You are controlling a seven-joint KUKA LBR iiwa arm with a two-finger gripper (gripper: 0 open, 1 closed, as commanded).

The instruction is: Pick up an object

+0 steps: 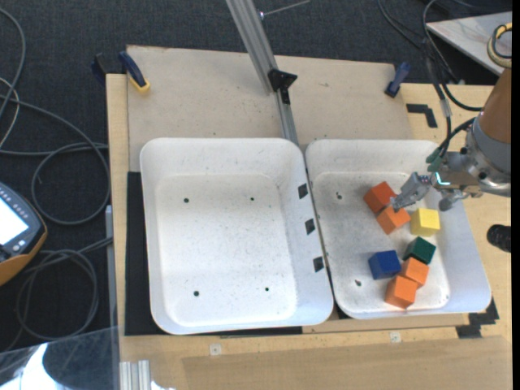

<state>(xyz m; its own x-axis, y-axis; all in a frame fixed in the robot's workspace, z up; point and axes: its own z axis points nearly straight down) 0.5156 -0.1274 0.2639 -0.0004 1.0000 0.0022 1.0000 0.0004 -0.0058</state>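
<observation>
The right bin [349, 295] holds several small blocks. An orange block [378, 196] and a second orange one [394, 218] lie near its middle, with a yellow block [426, 220] beside them. Nearer the front are a green block [421, 250], a blue block [384, 264] and two more orange blocks [416, 270] [400, 292]. My gripper [427, 197] hangs over the right bin's far right part, just above the yellow block and right of the orange pair. It is open, with nothing between its fingers.
The left bin [219, 234] sits beside the right one; a black-clipped divider [311, 226] marks where they meet. A slanted metal pole [260, 47] rises behind the bins. Blue clamps [134, 70] [397, 78] hold the board's far corners.
</observation>
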